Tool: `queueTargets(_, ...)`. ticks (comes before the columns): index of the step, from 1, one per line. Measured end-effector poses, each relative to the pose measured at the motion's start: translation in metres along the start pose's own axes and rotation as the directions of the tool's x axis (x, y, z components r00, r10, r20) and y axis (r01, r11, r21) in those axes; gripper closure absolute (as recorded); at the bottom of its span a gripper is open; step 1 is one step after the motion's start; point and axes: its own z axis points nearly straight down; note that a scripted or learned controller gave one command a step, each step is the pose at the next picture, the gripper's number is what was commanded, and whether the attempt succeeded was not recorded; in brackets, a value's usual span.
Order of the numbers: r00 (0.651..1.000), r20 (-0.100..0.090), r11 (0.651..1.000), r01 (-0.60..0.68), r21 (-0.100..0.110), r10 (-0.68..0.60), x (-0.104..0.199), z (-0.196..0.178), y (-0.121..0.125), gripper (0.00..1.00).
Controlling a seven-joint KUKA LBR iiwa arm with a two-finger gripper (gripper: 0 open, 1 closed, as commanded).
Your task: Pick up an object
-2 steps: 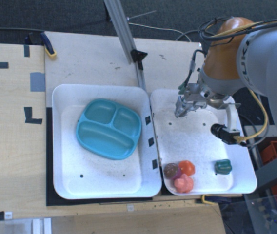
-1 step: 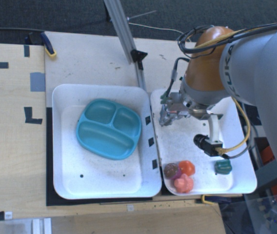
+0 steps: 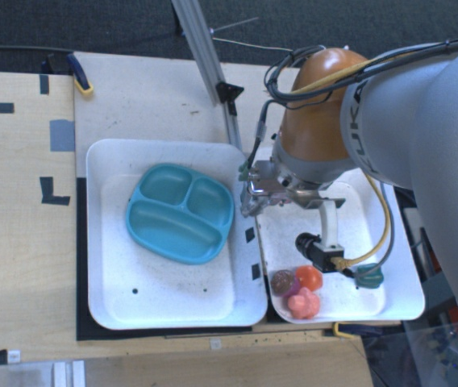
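Note:
Several small things lie in the near corner of the right bin (image 3: 402, 301): a dark purple ball (image 3: 282, 281), an orange-red piece (image 3: 310, 278) and a pink lumpy piece (image 3: 302, 303), all bunched together. A small teal thing (image 3: 370, 277) lies a little to their right. My gripper (image 3: 251, 198) hangs over the left edge of the right bin, at the divide between the two bins, up and left of the cluster. Nothing shows in its grasp. The arm's big orange and grey wrist hides the back of the right bin.
A blue divided plate (image 3: 182, 212) lies in the middle of the left bin (image 3: 108, 297). A slanted metal rail (image 3: 201, 43) crosses the bench behind the bins. A yellow and blue clip (image 3: 81, 75) sits at the bench's far left edge.

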Motion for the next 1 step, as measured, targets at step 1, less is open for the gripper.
queueTargets(1,1.0,0.001,1.0,0.0,0.001,0.0,0.045,-0.008,-0.0265,1.0)
